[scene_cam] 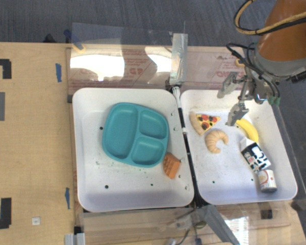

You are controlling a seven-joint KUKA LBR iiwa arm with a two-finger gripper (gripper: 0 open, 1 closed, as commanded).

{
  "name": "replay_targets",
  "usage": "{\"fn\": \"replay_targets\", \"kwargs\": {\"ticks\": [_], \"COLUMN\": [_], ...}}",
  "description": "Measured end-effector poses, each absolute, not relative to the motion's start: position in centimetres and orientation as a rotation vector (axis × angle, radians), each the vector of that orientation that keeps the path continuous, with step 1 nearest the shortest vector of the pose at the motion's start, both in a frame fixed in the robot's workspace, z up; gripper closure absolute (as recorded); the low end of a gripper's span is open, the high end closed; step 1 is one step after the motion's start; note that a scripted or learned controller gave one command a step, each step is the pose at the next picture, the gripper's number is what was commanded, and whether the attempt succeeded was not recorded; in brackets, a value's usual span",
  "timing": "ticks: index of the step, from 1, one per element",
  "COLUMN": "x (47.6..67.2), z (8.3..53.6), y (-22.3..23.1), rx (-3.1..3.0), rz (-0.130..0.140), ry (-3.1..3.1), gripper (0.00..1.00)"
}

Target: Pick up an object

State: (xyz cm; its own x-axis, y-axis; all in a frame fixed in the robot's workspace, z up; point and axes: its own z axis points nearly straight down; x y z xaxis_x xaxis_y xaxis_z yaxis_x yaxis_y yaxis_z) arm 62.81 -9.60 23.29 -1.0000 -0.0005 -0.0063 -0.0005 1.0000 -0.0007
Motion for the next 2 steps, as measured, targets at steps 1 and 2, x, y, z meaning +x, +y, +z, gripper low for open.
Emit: {"fn": "replay_targets", "kwargs": {"ticks": [1, 2], "x": [59.0, 51.6], "z": [18.4, 18.5], "y": [-3.3, -1.9], "rx": [0.535, 1.129], "rz": [0.003, 0.001], "ry": [3.097, 2.932], "gripper": [0.00, 0.00]}}
